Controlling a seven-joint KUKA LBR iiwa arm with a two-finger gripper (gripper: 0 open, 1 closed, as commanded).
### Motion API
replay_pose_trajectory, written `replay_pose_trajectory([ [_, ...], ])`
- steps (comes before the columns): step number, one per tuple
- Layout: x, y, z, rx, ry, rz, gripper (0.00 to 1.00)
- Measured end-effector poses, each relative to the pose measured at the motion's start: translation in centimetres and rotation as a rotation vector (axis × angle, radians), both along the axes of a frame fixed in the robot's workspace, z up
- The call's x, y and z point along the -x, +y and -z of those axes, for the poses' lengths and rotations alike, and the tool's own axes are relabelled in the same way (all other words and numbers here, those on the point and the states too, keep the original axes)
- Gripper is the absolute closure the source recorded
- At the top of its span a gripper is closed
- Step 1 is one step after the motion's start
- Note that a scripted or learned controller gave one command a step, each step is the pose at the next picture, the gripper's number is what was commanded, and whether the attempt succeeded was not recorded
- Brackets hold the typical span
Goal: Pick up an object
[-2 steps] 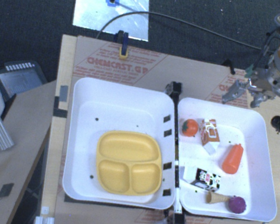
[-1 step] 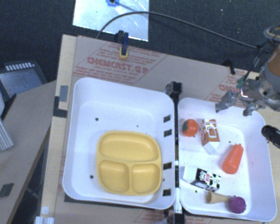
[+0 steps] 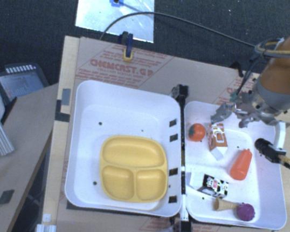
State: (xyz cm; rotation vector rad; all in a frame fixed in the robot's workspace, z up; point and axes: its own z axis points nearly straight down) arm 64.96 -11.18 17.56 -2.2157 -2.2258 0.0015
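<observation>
Camera view: two white bins side by side, left bin (image 3: pixel 88 109) has a yellow divided tray (image 3: pixel 133 168), right bin (image 3: pixel 270 206) has all the loose stuff. Gripper (image 3: pixel 234 115) sits over the far edge of the right bin, above the items, nothing between its fingers; fingers look spread apart, so released, not grasping. Candidate objects: orange-and-white carton (image 3: pixel 218 138) just below the gripper, small red-orange ball (image 3: pixel 197 132) just beside the carton on its left, orange bottle (image 3: pixel 241 164) near the middle, black-and-white packet (image 3: pixel 214 185) toward the near side, cone with a purple scoop (image 3: pixel 238 209) at the near edge. Carton is the closest target, likely the one in hand. Judgement: step is approach, pick not yet made. To do it well: centre over the carton, turn the wrist so the fingers close across its narrow sides, not its length. Carton and ball are close, maybe touching, can't tell; a finger coming down on that side could nudge the ball or land on it. Descend straight, keep clear of the bin wall behind, close only when both fingers bracket the carton. Bottle is well apart from neighbours, the easier fallback.
</observation>
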Motion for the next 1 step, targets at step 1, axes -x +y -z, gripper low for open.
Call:
replay_pose_trajectory([
  [1,-0.20,-0.23,6.18,0.000,0.000,0.003,0.00],
])
